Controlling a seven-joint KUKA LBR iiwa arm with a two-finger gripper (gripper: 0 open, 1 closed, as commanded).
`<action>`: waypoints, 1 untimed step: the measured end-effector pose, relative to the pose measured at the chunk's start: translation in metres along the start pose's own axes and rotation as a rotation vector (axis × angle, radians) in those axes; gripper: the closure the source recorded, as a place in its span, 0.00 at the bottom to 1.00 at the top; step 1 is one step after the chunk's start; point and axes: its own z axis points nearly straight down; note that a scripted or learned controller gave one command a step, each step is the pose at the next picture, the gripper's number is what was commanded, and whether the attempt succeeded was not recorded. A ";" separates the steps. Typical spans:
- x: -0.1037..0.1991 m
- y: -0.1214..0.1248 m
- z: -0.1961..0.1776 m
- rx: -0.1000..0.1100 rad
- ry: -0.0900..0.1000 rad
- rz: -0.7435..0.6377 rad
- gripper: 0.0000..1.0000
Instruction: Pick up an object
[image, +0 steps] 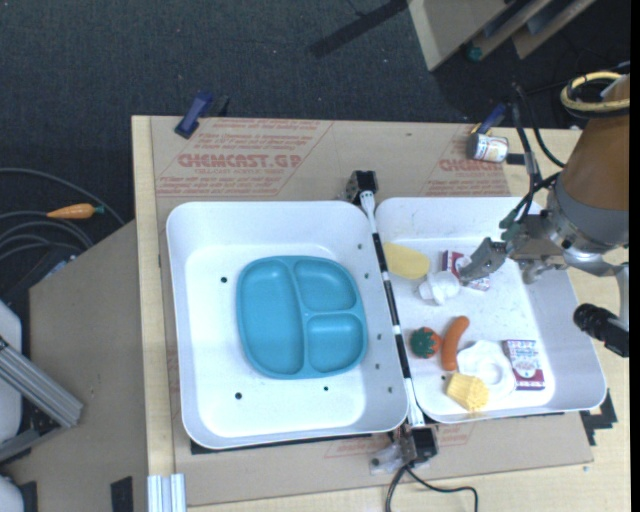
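While the gripper (478, 268) hangs over the red packet (466, 268), grasp unclear, it should descend squarely, avoiding the white ball (437, 290).

The gripper (487, 257) sits over the upper part of the right bin (560, 300), reaching in from the right. 2 bins lie side by side on the bench (300, 150); the left bin (200, 380) lies well to the gripper's left and holds 1 divided plate (300, 315). Directly below the gripper lies a small packet (467, 268). Just left of it lie a small round object (437, 290) and, further left, a flat rounded item (407, 261). Nearer the camera lie a sausage (454, 341) and a ball (425, 341), side by side. Nearest the camera lie a wedge (467, 391), a disc (485, 362) and a carton (524, 364).
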 end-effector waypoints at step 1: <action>-0.039 0.021 0.084 0.002 0.000 0.002 0.00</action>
